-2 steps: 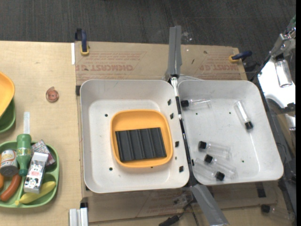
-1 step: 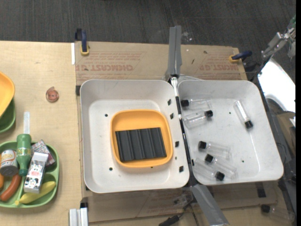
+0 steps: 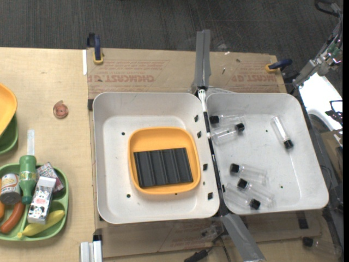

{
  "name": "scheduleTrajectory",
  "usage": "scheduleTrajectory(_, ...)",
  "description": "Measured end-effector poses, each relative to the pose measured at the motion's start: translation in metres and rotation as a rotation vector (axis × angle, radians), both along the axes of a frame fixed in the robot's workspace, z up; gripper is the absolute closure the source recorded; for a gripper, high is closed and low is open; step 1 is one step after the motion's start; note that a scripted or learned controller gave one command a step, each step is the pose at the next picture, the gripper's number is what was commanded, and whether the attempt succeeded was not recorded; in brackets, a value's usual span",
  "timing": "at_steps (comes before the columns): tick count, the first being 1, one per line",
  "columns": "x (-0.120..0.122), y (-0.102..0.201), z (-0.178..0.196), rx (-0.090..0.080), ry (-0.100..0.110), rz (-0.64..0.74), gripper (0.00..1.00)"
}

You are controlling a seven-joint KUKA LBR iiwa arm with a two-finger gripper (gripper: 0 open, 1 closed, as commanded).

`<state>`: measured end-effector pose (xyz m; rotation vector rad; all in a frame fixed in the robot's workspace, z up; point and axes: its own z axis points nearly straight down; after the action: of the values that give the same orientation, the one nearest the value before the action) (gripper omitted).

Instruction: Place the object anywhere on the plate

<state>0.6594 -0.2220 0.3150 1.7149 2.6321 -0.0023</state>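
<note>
**Cut off and unclear**

Yellow dish (image 3: 5, 111) at far left cropped by the edge, green one under it too. Green tray (image 3: 34, 229) of toy food partly cropped at left. Clear vials (image 3: 252, 174) in right bin (image 3: 305, 124) blend into the white; bodies hard to trace. Labels on small box (image 3: 39, 200) unreadable. Gear at far right (image 3: 330, 53) cut off.

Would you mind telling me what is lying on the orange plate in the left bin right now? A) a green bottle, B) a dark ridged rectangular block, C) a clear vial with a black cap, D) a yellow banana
B: a dark ridged block lies flat on the orange plate in the left bin, while the clear vials with black caps all lie in the right bin.
</note>
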Motion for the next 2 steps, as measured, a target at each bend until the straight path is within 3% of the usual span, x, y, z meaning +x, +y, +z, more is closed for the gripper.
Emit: scheduleTrajectory(2, -0.009, -0.0001, 0.0012, 0.0, -0.002, 0.591, 0.0)
